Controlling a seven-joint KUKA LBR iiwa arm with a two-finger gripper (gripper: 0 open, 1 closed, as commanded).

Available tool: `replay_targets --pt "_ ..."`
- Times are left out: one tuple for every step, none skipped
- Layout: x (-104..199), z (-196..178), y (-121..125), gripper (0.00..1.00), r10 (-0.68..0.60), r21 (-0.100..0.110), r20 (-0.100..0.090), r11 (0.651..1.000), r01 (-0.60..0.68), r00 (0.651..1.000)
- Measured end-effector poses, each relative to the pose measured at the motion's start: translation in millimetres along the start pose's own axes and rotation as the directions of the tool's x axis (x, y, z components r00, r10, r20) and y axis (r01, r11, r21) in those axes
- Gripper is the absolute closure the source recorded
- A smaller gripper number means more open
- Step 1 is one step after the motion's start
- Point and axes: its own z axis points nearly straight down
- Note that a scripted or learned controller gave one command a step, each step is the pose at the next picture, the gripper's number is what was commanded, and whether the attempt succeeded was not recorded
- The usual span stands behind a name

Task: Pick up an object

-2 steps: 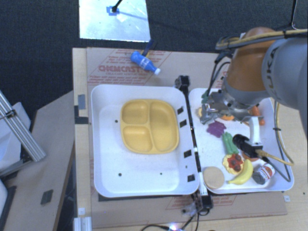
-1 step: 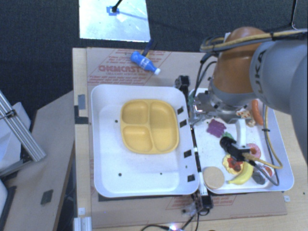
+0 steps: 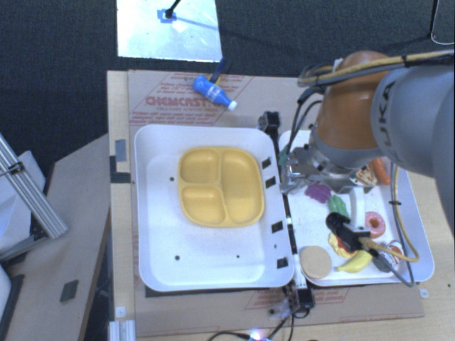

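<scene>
A yellow divided plate [image 3: 219, 186] is held in the left bin [image 3: 160, 258]. To its right, the right bin [image 3: 419, 258] holds a purple toy [image 3: 319, 192], pink donut [image 3: 375, 224], banana [image 3: 355, 263] and tan disc [image 3: 316, 262]. The gripper [image 3: 302, 170] is seen above the purple toy; its state cannot be told. "CHEMCAST" is printed on the cardboard [image 3: 167, 99] behind the plate.
</scene>
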Motion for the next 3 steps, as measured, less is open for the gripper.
replay_targets --pt "-6.6 5.2 13.0 1.00 0.000 -0.003 0.000 1.000 0.000 1.000" --pt "-2.6 -12.4 2.3 1.00 -0.003 -0.003 -0.001 1.000 0.003 1.000" --pt "-4.8 -13.7 7.8 1.00 -0.002 -0.003 -0.001 1.000 0.002 1.000"
